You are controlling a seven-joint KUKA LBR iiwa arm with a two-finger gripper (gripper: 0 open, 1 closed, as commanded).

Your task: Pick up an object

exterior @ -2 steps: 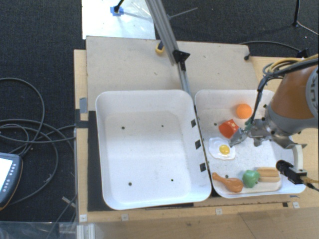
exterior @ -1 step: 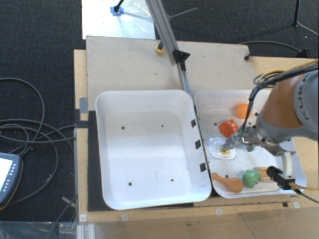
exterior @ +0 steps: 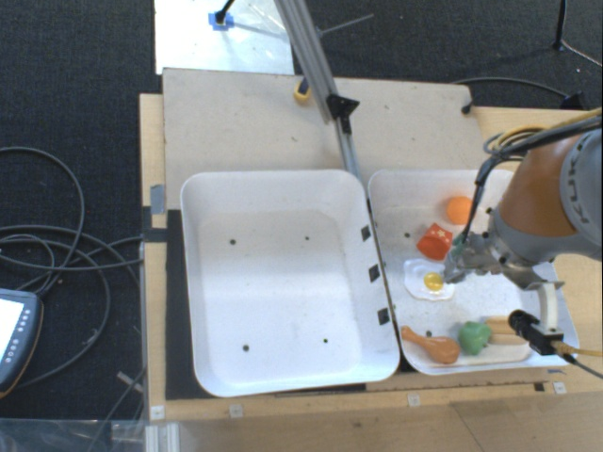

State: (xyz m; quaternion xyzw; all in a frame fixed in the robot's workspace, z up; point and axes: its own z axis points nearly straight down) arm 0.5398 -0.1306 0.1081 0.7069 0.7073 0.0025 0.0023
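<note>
Landmark: the right bin (exterior: pixel 396 191) is taken as the reference; it is set on the table (exterior: pixel 245 121) with its left wall against the left bin (exterior: pixel 198 252).
Arm: the grey arm with its orange band (exterior: pixel 537 191) is seen reaching in over the right bin's right side.
Gripper: the gripper (exterior: pixel 455 269) is lowered into the middle of the right bin, just above the fried egg's right edge.
Jaws: whether they are open or closed cannot be told, as the fingertips are too small and dark to be made out.
Fried egg (exterior: pixel 429 282): laid flat at the right bin's centre, its yolk just left of the gripper tip.
Red block (exterior: pixel 434 242): placed just above the fried egg, towards the bin's far wall.
Orange ball (exterior: pixel 459 209): found beyond the red block, nearer the far wall.
Drumstick (exterior: pixel 431 345): laid along the right bin's near wall, left of centre.
Green toy (exterior: pixel 474 336): set just right of the drumstick, by the near wall.
</note>
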